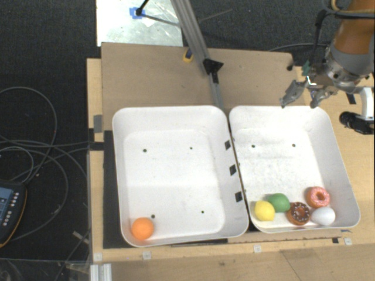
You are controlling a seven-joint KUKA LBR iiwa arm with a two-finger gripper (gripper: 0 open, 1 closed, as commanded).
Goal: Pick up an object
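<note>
My gripper (300,98) hangs above the far edge of the right bin (281,157), its two fingers spread apart and open with nothing between them. Along that bin's near wall lie a yellow lemon (264,211), a green fruit (279,202), a chocolate doughnut (299,213), a pink doughnut (317,196) and a white egg-like object (323,216). An orange ball (142,228) rests in the near left corner of the left bin (170,168). The gripper stands far from all of them.
A grey pole (196,37) slants across the bench behind the bins. Black clips (232,169) sit along the seam between the two bins. Cables and a handheld controller (9,206) lie on the floor at the left.
</note>
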